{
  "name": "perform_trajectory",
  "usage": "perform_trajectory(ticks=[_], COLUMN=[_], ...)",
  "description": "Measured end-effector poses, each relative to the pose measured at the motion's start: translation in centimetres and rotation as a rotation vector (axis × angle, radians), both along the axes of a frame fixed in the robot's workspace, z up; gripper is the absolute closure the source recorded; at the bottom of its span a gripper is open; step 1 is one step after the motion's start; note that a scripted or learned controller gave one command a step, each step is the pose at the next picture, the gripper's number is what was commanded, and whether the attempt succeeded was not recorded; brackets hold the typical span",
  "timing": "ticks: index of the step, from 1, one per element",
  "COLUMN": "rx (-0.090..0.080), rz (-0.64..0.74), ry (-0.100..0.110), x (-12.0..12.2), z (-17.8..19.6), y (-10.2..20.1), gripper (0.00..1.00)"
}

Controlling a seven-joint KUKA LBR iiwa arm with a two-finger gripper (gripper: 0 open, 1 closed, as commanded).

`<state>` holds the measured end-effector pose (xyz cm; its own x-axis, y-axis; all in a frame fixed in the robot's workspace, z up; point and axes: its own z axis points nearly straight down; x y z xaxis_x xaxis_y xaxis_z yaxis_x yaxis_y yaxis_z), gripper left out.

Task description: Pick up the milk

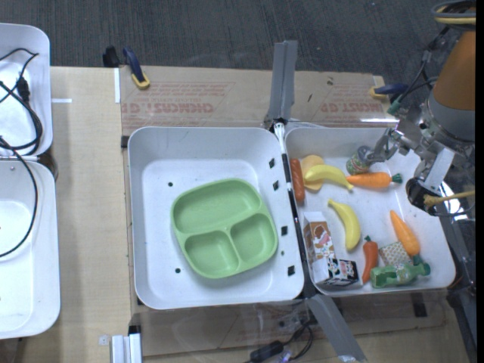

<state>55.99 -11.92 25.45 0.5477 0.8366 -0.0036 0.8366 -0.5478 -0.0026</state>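
The milk (pixel 324 251) is a small white and brown carton lying on its side at the front left of the right bin (pixel 446 240). My gripper (pixel 363 159) hangs low over the back of that bin, just above the leaf end of an orange carrot (pixel 373 179). It is well behind the milk and apart from it. Nothing can be made out in its grasp.
The right bin also holds two yellow bananas (pixel 327 175) (pixel 347 224), a red sausage (pixel 297 181), two more carrots (pixel 404 233) (pixel 368 257), a green bottle (pixel 398 274) and a checked block (pixel 393 254). A green divided plate (pixel 224 228) lies in the left bin (pixel 144 203).
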Motion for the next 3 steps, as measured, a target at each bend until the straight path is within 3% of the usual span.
perform_trajectory(ticks=[1,2,3], rx=[0.002,0.0,0.0], rz=[0.076,0.006,-0.146], ry=[0.003,0.0,0.0], x=[-8.4,-8.3,-8.3], z=[-6.5,-6.4,-6.4], y=[7.5,13.0,8.1], gripper=[0.0,0.0,0.0])
